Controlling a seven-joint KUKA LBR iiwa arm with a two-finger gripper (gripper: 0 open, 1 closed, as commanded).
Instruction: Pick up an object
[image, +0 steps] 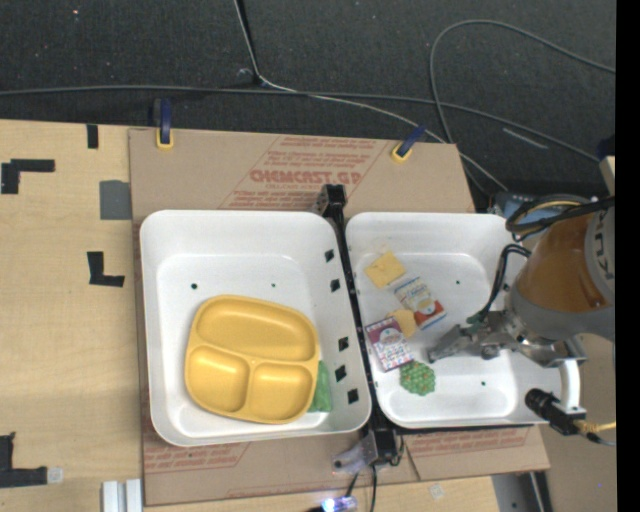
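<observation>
My gripper (445, 349) reaches into the right bin (470, 405) from the right, low over its floor. Just left of and below its tip lies a green leafy ball (418, 379). A pink-and-white packet (388, 342) lies further left, a small yellow block (405, 322) beside it, and a white carton with a red edge (419, 301) above. A yellow cracker-like square (385, 269) rests near the back of this bin. I see nothing between the gripper's fingers.
The left bin (160, 250) holds a yellow three-compartment tray (252, 357) with a green item (322, 390) wedged at its right side. A black divider (345, 300) separates the bins. Cables run across the dark back area. The arm's orange band (560, 265) stands at the right.
</observation>
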